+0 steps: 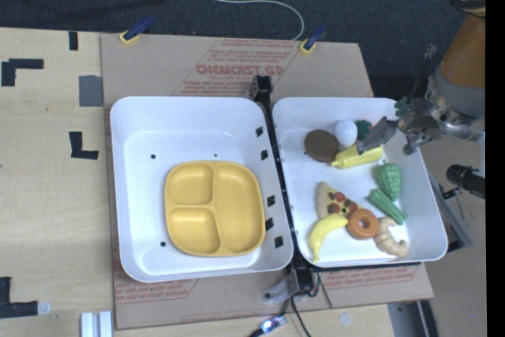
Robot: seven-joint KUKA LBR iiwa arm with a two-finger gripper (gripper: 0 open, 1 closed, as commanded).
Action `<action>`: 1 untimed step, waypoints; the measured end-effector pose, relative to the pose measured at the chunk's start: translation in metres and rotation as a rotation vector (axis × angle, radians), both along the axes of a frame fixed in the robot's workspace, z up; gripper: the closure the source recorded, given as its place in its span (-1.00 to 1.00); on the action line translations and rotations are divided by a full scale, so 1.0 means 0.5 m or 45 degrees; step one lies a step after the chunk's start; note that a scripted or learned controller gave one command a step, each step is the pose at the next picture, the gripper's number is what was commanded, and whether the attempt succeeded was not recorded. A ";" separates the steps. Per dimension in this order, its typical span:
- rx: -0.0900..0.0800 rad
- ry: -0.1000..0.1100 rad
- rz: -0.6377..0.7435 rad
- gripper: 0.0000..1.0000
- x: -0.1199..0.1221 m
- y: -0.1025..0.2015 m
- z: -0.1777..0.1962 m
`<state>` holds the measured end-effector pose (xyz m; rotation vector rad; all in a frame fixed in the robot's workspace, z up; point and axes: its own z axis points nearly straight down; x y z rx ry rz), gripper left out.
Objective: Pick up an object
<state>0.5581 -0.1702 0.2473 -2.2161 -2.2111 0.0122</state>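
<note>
The right bin (418, 245) holds several toy foods. A brown round cookie (321, 144) lies beside a white ball (346, 131), and a yellow piece (357, 159) lies just below them. Further down are a green leafy piece (387, 179), a pizza slice (335, 201), a donut (363, 223) and a banana (323, 233). My gripper (394, 138) hangs over the bin's upper right part, open, with nothing between its fingers. Its left finger (373, 136) reaches over the end of the yellow piece.
The left bin (134, 138) holds a yellow divided plate (215, 207). A black hinge strip (272, 170) runs between the bins. The arm's orange band (465, 51) stands at the right edge. A white cable (237, 0) lies behind the bins.
</note>
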 end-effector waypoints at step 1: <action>-0.003 -0.015 0.004 -1.00 0.005 0.001 0.013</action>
